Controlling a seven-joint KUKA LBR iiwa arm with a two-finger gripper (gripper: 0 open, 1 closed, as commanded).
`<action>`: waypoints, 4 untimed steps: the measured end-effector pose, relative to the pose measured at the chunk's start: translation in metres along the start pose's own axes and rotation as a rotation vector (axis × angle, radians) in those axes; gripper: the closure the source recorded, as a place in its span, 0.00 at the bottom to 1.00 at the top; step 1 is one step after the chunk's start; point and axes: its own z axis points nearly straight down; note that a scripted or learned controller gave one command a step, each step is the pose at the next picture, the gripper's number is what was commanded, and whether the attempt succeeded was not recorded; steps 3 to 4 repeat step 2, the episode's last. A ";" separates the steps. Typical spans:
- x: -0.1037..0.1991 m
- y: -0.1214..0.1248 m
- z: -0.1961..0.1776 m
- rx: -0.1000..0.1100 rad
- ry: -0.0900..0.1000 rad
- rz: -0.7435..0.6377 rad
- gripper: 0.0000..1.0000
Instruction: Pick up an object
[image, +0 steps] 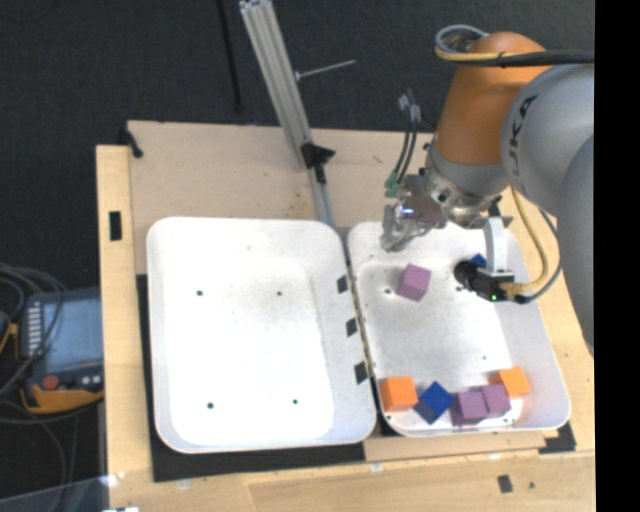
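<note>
Camera view shows the tool (403, 228) poised over the far left corner of the right bin (530, 330), with a lone purple cube (413, 282) lying just beside and below it; I cannot tell its state, and nothing shows in its hold. This looks like the approach step, no object picked up yet. The next move likely calls for centring over that cube and descending, since the other blocks (455, 398) sit crowded along the bin's near edge.
</note>
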 end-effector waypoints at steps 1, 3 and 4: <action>0.057 0.003 -0.008 -0.004 0.001 -0.001 1.00; 0.112 0.003 -0.014 -0.004 0.000 -0.001 1.00; 0.112 0.003 -0.014 -0.004 0.000 -0.001 1.00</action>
